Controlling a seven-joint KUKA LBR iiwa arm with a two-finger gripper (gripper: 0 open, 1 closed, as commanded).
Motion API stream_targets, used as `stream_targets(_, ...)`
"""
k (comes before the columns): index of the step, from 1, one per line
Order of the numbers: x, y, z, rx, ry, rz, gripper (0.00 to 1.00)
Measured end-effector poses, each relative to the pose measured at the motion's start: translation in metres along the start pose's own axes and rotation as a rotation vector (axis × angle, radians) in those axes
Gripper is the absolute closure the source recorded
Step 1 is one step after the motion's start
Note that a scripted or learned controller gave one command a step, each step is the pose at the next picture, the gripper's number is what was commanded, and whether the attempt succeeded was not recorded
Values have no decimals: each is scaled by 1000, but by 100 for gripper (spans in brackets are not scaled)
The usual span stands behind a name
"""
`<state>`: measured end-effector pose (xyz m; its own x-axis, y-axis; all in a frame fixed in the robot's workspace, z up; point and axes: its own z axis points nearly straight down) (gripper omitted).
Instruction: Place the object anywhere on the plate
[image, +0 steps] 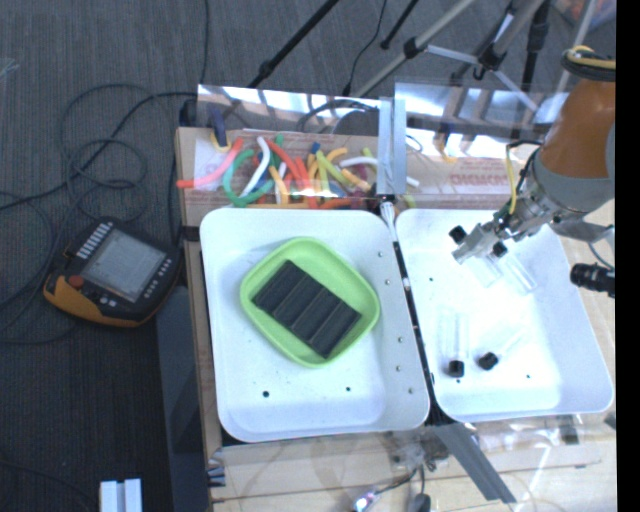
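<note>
The green plate (309, 299) lies in the left bin (225, 330) and carries a dark ribbed block (305, 307) flat on its middle. The gripper (485, 243) hangs over the far part of the right bin (560, 390), well apart from the block (the wall between the bins lies between them). I cannot tell how far it is open, and nothing is seen in its grasp.
</note>
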<state>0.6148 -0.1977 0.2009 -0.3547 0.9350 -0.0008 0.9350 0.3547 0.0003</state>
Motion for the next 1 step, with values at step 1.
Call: stream_targets(1,69,-50,60,3,0,-102,100)
